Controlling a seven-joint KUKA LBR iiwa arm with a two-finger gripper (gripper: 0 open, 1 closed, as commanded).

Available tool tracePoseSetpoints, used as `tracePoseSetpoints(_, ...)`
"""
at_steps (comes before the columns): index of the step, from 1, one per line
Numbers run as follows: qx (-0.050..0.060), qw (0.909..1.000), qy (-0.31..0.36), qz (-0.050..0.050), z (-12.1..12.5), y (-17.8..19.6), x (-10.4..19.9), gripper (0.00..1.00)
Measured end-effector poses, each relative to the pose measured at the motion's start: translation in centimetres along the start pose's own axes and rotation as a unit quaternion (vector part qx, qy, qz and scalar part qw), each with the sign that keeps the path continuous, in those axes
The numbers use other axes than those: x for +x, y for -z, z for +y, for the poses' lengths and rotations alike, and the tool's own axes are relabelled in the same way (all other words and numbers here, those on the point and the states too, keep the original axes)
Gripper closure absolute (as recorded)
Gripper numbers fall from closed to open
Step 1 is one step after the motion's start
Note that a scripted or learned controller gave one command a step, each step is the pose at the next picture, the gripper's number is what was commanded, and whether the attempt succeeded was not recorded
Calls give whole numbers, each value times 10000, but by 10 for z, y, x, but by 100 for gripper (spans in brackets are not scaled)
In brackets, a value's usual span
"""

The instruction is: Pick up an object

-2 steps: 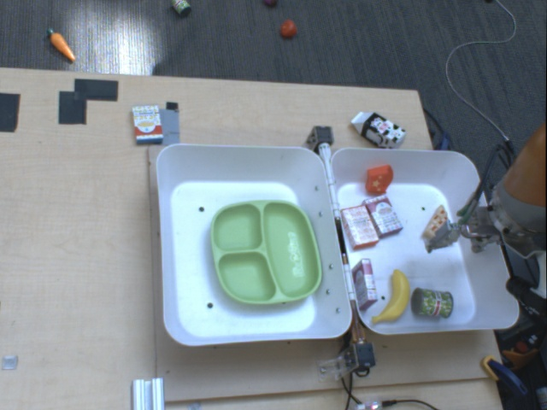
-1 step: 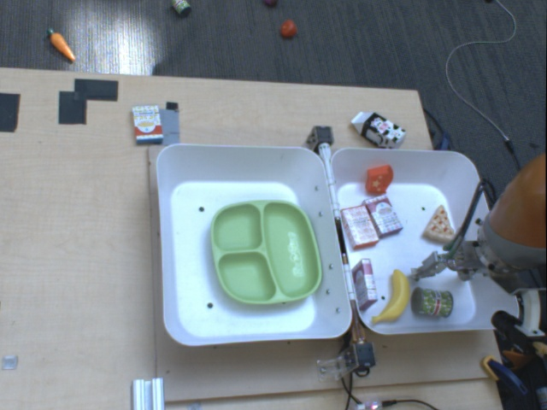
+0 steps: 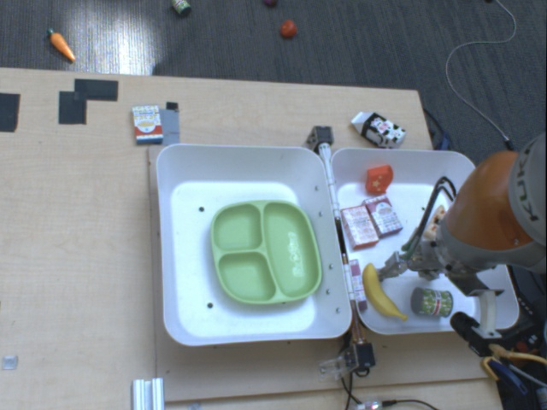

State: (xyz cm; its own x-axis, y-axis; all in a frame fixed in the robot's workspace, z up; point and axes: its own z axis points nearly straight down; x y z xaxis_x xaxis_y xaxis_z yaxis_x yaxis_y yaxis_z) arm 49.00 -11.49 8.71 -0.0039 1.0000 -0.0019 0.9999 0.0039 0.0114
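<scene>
Nothing is lifted yet, as far as the view shows: the gripper [image 3: 402, 266] hangs low over the right bin [image 3: 453, 162], and no object sits between its fingers [image 3: 391, 267]. The fingers look slightly apart, their tips pointing toward the banana [image 3: 380, 291], which lies just below and beside them on the bin floor. That makes the banana the likely target; whether the tips touch it I cannot tell. What is left is the whole of the pick: settle over an object, clamp, raise.

Around the fingers the bin is crowded. A green can [image 3: 432, 302] lies on its side just beyond the banana, under the wrist, near enough to be nudged by a descent. Above the fingers sit two small red boxes [image 3: 371, 223] side by side, and further up a red tomato-like piece [image 3: 379, 178]. The bin's inner wall stands close to the banana's far side, which leaves little room for a finger there.

Well away from the fingers, the left bin [image 3: 184, 229] holds a green divided plate [image 3: 266, 252]. Outside the bins, on the bench, lie a card box [image 3: 148, 124] and a black-and-white carton [image 3: 379, 130]; neither is in the way.
</scene>
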Motion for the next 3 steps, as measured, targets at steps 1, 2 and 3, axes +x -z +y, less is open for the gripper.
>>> tracePoseSetpoints(1, -8, 10000, -11, -13, 0, 0, 28, 0)
tracePoseSetpoints(2, -39, 10000, -2, -12, 3, 12, 29, 100)
tracePoseSetpoints(3, 37, 10000, -10, -2, -2, 47, -86, 100)
